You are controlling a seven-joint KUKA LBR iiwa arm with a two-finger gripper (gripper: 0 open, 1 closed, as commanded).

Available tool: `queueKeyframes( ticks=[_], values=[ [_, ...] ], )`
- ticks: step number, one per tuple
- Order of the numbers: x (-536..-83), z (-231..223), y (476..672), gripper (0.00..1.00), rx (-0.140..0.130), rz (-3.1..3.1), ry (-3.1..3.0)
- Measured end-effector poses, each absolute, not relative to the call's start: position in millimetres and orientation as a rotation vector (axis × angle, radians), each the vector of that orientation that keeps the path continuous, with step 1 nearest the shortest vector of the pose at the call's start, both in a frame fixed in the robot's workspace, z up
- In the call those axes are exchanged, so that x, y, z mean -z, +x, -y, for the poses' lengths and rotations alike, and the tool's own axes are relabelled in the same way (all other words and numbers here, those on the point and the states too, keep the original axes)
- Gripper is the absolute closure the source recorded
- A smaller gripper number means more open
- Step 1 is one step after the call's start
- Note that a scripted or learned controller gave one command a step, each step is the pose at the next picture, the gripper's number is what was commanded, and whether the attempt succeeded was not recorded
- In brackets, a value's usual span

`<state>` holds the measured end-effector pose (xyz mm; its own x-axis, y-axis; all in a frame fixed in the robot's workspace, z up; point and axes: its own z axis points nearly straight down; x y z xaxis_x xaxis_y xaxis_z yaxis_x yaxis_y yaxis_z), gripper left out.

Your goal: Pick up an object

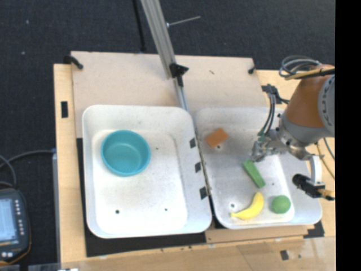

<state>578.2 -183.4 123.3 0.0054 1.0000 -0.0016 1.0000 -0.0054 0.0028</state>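
Note:
In the right bin (225, 120) lie an orange block (216, 138), a green oblong block (254, 173), a yellow banana (250, 207) and a green ball (280, 204). My gripper (260, 152) hangs low over this bin, just above the upper end of the green block and to the right of the orange block. Nothing is visibly held in it. The arm's orange band (304, 103) reaches in from the right edge.
A blue bowl (126, 152) sits in the left bin (169, 208). A slanted metal pole (161, 33) rises behind the bins, with its foot near the divide between them. Cables hang beside the wrist at the right.

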Motion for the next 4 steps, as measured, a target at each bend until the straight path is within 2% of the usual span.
queueKeyframes(
  ticks=[1,3,4],
  values=[
    [-186.4,179.4,577.8,1.00,-0.007,-2.219,2.213],
    [-268.9,189.5,579.3,1.00,-0.005,-2.221,2.214],
    [-256.6,134.3,585.3,1.00,-0.001,-2.227,2.214]
  ],
)
